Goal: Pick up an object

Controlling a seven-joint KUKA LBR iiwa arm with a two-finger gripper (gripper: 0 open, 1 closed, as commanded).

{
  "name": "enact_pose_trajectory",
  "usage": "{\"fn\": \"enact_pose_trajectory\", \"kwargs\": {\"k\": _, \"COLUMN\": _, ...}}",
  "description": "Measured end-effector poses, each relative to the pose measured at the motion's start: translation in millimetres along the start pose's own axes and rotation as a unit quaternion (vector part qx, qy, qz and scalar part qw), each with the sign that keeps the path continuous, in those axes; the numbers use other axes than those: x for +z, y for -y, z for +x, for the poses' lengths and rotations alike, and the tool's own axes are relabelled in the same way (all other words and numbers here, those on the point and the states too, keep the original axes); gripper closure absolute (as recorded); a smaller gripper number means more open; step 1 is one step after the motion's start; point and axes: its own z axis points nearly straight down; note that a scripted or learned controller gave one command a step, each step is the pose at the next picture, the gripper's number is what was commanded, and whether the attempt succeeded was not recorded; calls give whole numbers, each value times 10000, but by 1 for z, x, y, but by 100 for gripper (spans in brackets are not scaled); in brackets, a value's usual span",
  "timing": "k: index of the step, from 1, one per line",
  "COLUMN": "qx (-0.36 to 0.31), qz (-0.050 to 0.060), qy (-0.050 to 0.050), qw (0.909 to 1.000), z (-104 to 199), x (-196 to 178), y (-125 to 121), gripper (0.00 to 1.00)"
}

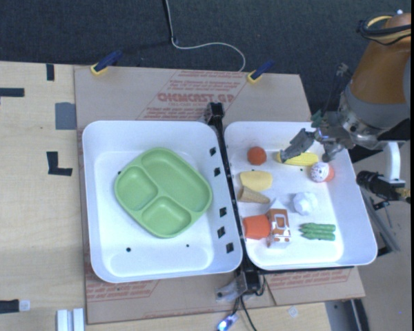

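Note:
My gripper (311,149) hangs over the back part of the right bin (352,205), open. One finger (294,145) points left and the other sits near a pink and white ball (320,173). A yellow banana (300,159) lies just under the fingers, and nothing is held between them. Also in this bin are an orange-red ball (257,156), a yellow lemon (256,180), a tan cone (254,196), a white crumpled piece (303,202), an orange block (257,226), an orange and white carton (280,227) and green beans (317,232).
The left bin (103,150) holds a green divided plate (163,192). A black divider with clips (221,178) runs between the bins. The arm's orange band (379,67) rises at the right edge. Cardboard (193,95) lies under both bins.

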Motion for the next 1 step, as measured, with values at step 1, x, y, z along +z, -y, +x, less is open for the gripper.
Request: {"fn": "enact_pose_trajectory", "kwargs": {"k": 1, "qx": 10, "qz": 57, "qy": -16, "qw": 10000, "z": 10, "x": 116, "y": 60, "gripper": 0}}
